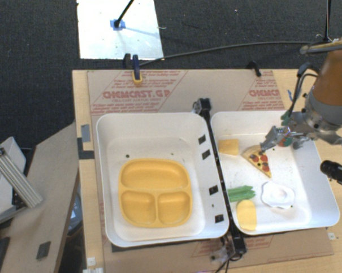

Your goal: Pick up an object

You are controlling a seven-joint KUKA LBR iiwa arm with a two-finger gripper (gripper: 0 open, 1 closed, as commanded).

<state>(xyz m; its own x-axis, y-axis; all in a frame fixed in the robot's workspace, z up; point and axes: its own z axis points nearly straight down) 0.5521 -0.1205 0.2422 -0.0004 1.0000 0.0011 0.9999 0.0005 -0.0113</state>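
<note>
Pincer (271,144) hung low over the right bin (327,211), up around its 1 o'clock corner, and honestly I couldn't tell from where I stood if it was released or clenched; nothing looked caught in it. The pizza slice (258,161) lay just beside the tip, toward 7 o'clock from it, so my guess was the approach step, lined up for that slice but no grab yet. Next move probably called for a short slide toward 7 and a drop straight onto the slice, which lay flat, so a thin pinch.

Room-wise: the cheese block (228,147) sat at 9 o'clock from the slice, near the wall between the bins. The egg (277,195), the green bean (240,192) and a yellow piece (246,215) crowded the 6 o'clock end. Middle of the bin was open enough. The left bin (111,133) had the yellow tray (155,191), well apart.
</note>
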